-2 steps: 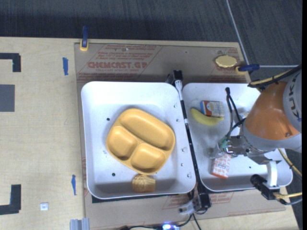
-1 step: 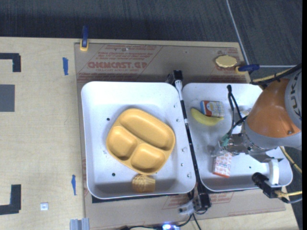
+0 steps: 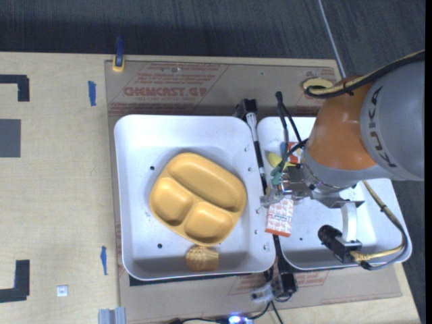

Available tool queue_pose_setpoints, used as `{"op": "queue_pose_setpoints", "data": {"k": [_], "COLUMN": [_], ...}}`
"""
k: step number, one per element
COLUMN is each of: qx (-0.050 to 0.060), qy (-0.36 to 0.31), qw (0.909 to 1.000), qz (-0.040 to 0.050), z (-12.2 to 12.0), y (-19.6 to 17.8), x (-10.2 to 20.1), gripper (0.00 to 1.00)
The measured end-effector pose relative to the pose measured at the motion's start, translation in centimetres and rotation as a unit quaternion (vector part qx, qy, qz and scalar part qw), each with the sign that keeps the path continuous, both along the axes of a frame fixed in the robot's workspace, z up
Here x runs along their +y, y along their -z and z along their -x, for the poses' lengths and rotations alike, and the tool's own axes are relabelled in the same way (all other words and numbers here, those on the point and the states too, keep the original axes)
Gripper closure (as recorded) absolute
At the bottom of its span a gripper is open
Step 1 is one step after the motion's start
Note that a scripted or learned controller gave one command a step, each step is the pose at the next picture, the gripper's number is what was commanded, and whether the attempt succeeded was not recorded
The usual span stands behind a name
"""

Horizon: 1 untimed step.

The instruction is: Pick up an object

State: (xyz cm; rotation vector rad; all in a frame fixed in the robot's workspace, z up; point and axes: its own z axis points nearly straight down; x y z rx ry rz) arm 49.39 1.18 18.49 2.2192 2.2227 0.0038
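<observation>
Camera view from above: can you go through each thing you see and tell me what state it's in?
Yellow divided tray: lying tilted in the left bin, compartments up, nothing in them.
Small tan woven object: resting at the left bin's near edge, touching the tray's rim.
Arm: reaching over the right bin.
End effector: hidden under the arm.
White and red tag: hanging beside the wrist.

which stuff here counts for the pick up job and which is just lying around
For the job: yellow divided tray and small tan object in the left bin; arm over the right bin.
Lying about: blue tape marks, cables.
</observation>
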Motion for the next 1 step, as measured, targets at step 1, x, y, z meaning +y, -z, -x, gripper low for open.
{"op": "queue_pose_setpoints", "data": {"k": [1], "qx": [0.001], "qy": [0.0], "qw": [1.0], "qz": [-0.0001], "z": [1.39], "y": [0.02], "x": [3.83], "gripper": [1.0]}}
